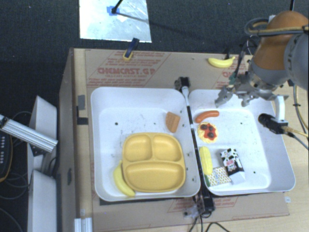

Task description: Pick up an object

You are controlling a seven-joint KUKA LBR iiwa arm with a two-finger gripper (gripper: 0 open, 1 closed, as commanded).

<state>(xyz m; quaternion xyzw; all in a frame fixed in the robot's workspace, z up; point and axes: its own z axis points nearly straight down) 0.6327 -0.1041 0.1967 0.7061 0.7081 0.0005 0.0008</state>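
Grey with an orange band, the arm [284, 42] is leaning in from the right, above and to the right of the red sausage [206, 115], its wrist tipping down toward the right bin [277, 175]. The gripper [235, 98] is hovering just up and right of the sausage, near the bin's far rim. Its two fingers [221, 99] are standing apart with nothing between them.

One sausage is lying alone on the bin floor. Just below it one round yellow pizza piece [208, 132] with red dots is resting. Further below, one corn cob [205, 159] is lying along the bin's wall. Down and to the right of the sausage, one cow-patterned carton [231, 161] and one checked packet [219, 176] are sitting together.

Two bananas are showing: one [220, 61] above the sausage, out on the cardboard sheet [159, 64], and one [121, 178] far down to its left in the left bin [108, 110], touching the one yellow divided tray [153, 161]. One orange wedge [172, 121] is sitting left of the sausage, across the divide.

Red print on the cardboard, up and left of the sausage, is reading "CHEMCAST GP"; the smaller lines are too faint to read.
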